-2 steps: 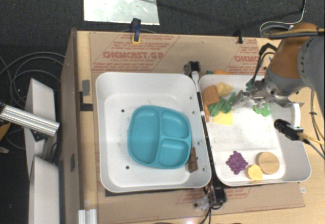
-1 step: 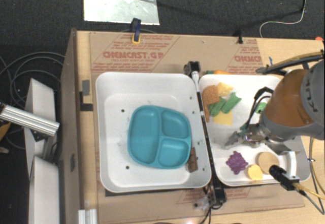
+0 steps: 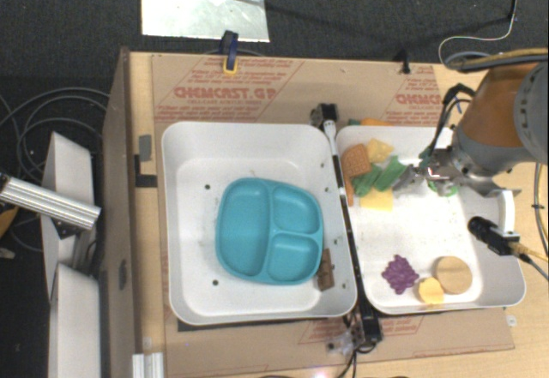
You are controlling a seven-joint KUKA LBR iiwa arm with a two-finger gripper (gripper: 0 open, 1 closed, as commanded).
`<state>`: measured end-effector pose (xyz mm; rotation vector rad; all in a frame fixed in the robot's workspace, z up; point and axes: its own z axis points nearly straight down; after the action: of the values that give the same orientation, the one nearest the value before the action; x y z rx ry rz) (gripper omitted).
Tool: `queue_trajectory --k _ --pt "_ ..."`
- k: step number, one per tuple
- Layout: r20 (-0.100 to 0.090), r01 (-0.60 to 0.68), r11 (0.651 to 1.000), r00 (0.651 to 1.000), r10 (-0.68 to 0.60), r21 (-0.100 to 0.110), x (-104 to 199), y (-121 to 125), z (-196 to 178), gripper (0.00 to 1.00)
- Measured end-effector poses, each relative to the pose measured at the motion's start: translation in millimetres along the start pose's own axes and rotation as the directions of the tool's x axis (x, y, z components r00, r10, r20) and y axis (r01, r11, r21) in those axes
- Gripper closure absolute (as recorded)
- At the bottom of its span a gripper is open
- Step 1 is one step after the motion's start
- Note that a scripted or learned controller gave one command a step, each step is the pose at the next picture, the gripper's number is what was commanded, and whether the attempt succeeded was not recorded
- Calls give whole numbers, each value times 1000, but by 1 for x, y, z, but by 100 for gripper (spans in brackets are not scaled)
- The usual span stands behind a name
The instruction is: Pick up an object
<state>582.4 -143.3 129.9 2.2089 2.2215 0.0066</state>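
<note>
The right bin (image 3: pixel 506 282) holds several toy foods. At its far left corner lie a brown piece (image 3: pixel 355 160), a pale yellow piece (image 3: pixel 378 148) and green pieces (image 3: pixel 379 178) over a yellow block (image 3: pixel 377 200). Near the front sit purple grapes (image 3: pixel 398 273), a small yellow chunk (image 3: pixel 431 290) and a tan round disc (image 3: pixel 454 273). My gripper (image 3: pixel 431 172) hangs low over the bin's far middle, just right of the green pieces, close to them. Whether it touches them I cannot make out.
The left bin (image 3: pixel 189 162) carries a blue divided plate (image 3: pixel 269 230). A small brown object (image 3: pixel 326 269) rests by the wall between the bins. An orange piece (image 3: pixel 374 122) lies on the far rim of the right bin. The arm's grey and orange body (image 3: pixel 502 123) overhangs the right bin's far right corner.
</note>
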Motion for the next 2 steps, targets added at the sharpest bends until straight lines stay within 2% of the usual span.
queue_trajectory --k 1,2 --pt "-3 2 1000 1000 -2 8 54 20 47 0" --pt "-3 0 1000 1000 0 11 49 66 45 0"
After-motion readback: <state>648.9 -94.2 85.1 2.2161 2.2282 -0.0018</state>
